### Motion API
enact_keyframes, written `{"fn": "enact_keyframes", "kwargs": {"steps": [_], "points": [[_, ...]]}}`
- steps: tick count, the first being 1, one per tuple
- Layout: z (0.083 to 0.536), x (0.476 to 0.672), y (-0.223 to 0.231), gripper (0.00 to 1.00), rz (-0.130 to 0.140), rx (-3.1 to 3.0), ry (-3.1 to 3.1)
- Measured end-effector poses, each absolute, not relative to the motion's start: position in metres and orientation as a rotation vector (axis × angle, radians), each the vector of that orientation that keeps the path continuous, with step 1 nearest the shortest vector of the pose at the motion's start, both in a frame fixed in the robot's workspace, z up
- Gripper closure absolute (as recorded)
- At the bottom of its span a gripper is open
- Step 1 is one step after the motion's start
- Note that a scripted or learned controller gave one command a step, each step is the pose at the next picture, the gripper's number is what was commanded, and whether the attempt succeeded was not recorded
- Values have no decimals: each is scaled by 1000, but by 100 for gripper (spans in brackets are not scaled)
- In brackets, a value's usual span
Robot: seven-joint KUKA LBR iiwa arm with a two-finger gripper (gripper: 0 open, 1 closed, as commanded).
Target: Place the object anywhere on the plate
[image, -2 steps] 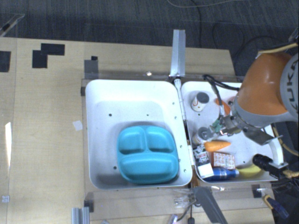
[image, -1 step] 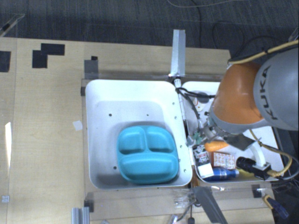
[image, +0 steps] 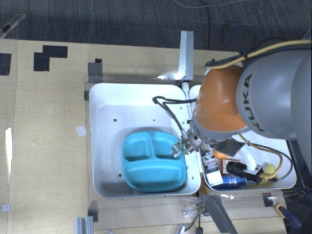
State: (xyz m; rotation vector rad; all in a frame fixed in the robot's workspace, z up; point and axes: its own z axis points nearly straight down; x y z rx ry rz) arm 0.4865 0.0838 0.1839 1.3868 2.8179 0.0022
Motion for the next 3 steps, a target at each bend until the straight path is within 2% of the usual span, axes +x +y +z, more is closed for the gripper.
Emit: {"fn": "enact_keyframes", "kwargs": {"steps": [1, 2, 3], "points": [[240, 488, 88, 100, 4, 1523, 2744], [245, 491, 67, 100, 3, 1316, 2847], [199, 486, 110, 100, 0, 1459, 2783]]}}
